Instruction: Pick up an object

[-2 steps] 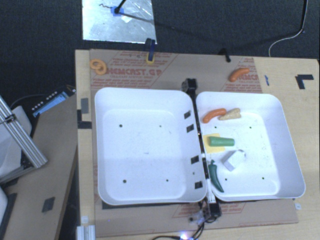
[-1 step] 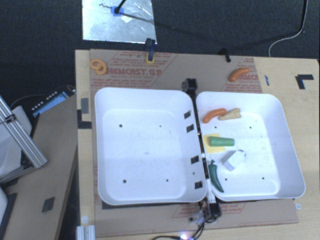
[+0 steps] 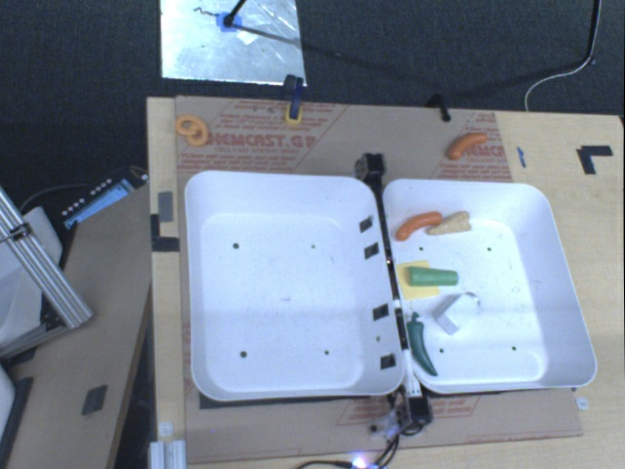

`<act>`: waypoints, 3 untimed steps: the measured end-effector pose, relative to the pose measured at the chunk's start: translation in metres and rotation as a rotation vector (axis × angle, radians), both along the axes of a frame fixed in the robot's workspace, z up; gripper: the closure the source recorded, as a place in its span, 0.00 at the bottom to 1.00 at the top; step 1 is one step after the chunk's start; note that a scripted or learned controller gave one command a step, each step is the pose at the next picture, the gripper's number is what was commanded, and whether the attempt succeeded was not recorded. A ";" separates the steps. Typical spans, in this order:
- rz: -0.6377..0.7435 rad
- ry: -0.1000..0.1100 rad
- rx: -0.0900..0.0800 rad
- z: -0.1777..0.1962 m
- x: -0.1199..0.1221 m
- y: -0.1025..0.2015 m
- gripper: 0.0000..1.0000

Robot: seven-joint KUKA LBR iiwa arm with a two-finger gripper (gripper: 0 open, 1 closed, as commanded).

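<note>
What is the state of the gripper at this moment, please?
Gripper: its state cannot be told from the camera view; nothing here is seen held between fingers.

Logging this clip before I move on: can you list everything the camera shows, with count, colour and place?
Bins: 2, white, side by side on the bench; left, right.
Sausage: 1, orange, right bin, top left.
Beige piece: 1, beside the sausage.
Green cylinder: 1, on a yellow block, right bin.
Grey piece: 1, right bin centre.
Green pepper: 1, dark green, right bin's left edge.
Second sausage: 1, orange, bench above right bin.
Ring: 1, orange, bench top left.
Clamp: 1, yellow and blue, bench's top edge.
</note>
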State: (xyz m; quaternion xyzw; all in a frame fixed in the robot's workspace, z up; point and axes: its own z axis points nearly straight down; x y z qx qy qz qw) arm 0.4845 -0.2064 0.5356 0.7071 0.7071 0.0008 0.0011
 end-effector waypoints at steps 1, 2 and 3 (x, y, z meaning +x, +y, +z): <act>0.003 -0.001 -0.001 0.000 0.002 0.000 1.00; 0.003 -0.001 -0.001 0.000 0.002 0.000 1.00; 0.003 -0.001 -0.001 0.000 0.002 0.000 1.00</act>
